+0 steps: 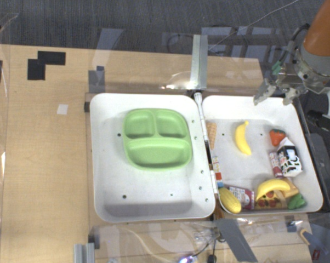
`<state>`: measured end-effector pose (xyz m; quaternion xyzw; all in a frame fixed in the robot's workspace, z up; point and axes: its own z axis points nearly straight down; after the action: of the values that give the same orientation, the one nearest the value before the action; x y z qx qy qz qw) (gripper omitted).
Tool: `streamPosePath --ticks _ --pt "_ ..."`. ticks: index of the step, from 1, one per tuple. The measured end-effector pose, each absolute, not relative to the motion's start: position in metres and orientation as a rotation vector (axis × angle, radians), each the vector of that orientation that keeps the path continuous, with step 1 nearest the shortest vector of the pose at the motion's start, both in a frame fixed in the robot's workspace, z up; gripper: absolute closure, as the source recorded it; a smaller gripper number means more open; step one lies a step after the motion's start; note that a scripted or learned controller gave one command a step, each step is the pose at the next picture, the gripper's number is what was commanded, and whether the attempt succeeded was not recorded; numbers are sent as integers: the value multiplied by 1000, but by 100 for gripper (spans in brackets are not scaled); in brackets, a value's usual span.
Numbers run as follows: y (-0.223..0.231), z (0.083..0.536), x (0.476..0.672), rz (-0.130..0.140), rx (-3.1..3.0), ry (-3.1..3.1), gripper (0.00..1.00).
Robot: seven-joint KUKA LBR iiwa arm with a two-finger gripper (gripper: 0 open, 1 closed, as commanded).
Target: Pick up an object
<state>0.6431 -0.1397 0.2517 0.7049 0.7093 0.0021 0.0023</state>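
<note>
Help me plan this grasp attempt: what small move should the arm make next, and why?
Probably bring the hand toward the camera and down over the lone banana. The hand hangs at the far rim of the right bin with nothing between its fingers, which stand apart. That banana lies by itself on bare bin floor, whereas the other items crowd the near right corner.

Small yellow banana (242,138) lying flat on the white floor below my gripper (276,94), red strawberry (277,137) just beyond it, black-and-white milk carton (288,159) tilted further down, second banana (273,188) and corn cob (229,199) farthest from my fingers
</note>
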Motion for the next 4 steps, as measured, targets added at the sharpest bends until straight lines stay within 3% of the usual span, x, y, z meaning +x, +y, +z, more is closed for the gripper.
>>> streamPosePath --ticks 1,2,3,4 --pt "-138 264 645 14 2201 2228 100" --pt "-99 292 641 7 2105 2324 100" --pt "-99 292 641 7 2105 2324 0" --pt "-80 307 618 6 1962 2447 0"
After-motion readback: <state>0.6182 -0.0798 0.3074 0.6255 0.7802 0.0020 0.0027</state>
